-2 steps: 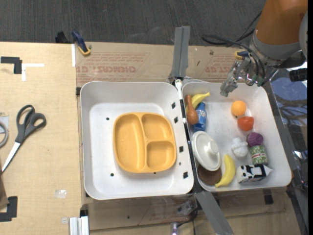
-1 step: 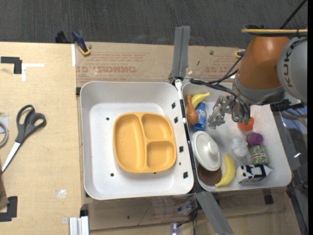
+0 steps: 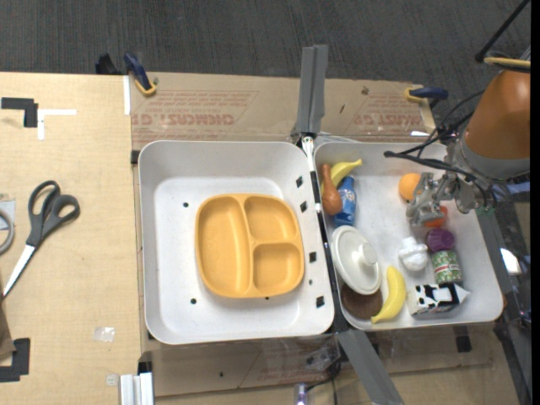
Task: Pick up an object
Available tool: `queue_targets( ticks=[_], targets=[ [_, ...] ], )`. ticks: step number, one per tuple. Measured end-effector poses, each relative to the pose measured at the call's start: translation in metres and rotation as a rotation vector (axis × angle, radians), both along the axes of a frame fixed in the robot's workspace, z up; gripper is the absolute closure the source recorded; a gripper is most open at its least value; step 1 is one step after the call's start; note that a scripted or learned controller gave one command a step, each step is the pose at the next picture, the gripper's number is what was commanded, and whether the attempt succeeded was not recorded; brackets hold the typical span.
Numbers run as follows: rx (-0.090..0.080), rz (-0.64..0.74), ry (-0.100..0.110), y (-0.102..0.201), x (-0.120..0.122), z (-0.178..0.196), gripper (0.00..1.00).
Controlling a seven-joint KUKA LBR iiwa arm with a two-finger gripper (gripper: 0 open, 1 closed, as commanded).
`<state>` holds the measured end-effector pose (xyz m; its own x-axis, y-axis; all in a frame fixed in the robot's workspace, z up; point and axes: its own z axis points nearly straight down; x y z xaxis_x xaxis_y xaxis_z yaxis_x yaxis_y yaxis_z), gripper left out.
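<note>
Scissors (image 3: 38,218) sit way off on the bench, then the left bin (image 3: 160,251) has just a yellow divided plate (image 3: 250,245) in it. The right bin (image 3: 481,310) holds bananas (image 3: 391,295), a white lid (image 3: 357,260), a can (image 3: 445,266) and an orange ball (image 3: 408,186). The gripper (image 3: 430,201) is low beside that ball, can't tell how its jaws stand.

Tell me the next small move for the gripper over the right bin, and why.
Probably lower a little straight down. The gripper hangs at the right bin's far side, just above a small red-orange object, with an orange ball close beside it, so a short vertical drop seems safest.
</note>
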<state>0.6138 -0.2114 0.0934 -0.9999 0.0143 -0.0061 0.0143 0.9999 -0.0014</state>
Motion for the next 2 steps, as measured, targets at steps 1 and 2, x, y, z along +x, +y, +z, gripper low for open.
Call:
queue_targets(
  ticks=[1,2],
  targets=[
    [0.002,-0.240,-0.003,0.028,0.046,0.002,1.00],
    [0.003,-0.542,0.001,0.032,0.028,0.000,1.00]
  ],
)
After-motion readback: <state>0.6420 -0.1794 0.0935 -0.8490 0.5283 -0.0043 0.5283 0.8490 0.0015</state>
